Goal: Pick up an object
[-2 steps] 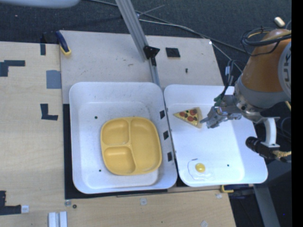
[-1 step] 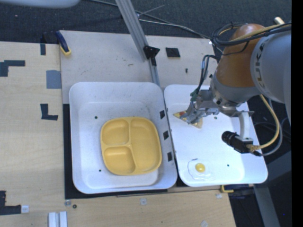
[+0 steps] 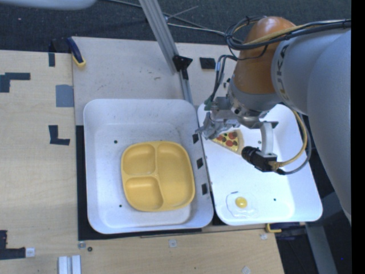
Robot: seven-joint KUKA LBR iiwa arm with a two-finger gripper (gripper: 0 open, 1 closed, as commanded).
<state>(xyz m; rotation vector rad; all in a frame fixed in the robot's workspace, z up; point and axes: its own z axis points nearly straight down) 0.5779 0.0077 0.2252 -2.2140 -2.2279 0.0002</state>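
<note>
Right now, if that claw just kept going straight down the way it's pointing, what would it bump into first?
Most likely the pizza slice. The gripper points down into the right bin at its far left corner, just above the slice. Depth is hard to judge from this slanted view, so it might meet the bin floor beside it.

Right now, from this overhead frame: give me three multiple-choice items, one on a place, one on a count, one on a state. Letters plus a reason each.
1. Where does the fried egg toy lie?
A. in the left bin
B. near the front edge of the right bin
C. on the bench outside the bins

2. How many compartments does the yellow plate have?
A. two
B. three
C. five

3. How does the yellow plate sit?
A. flat, open side up
B. flipped over
C. leaning on the bin wall

Answers:
1 B: the fried egg toy sits on the right bin floor, toward its front rim.
2 B: the yellow plate shows three wells.
3 A: its wells face up, flat in the left bin.
</note>
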